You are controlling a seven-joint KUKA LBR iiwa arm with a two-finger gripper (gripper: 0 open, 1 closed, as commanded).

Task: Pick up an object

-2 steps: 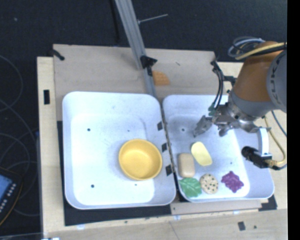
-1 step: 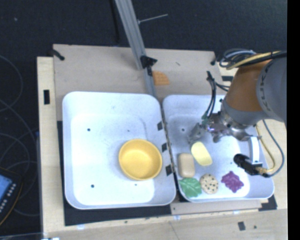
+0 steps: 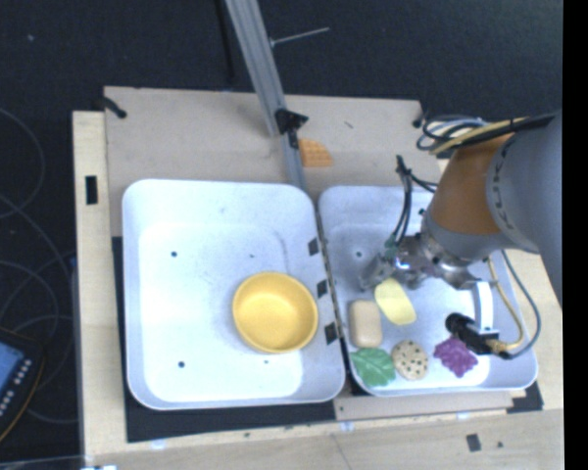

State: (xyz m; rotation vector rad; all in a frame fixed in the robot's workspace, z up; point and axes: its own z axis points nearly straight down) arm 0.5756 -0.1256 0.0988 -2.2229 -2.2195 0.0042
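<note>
Gripper [image 3: 397, 265], lowered into the right bin [image 3: 353, 218]; whether it is released or clenched cannot be told. Just below it lies a pale yellow block [image 3: 395, 302], probably light, smooth and rigid, best taken across its short sides. Nearby: tan block [image 3: 366, 323], green piece [image 3: 373, 364], speckled cookie [image 3: 410, 359], purple piece [image 3: 456, 355]. Left bin [image 3: 176, 223]: yellow bowl [image 3: 273, 311]. No legible writing.
</note>
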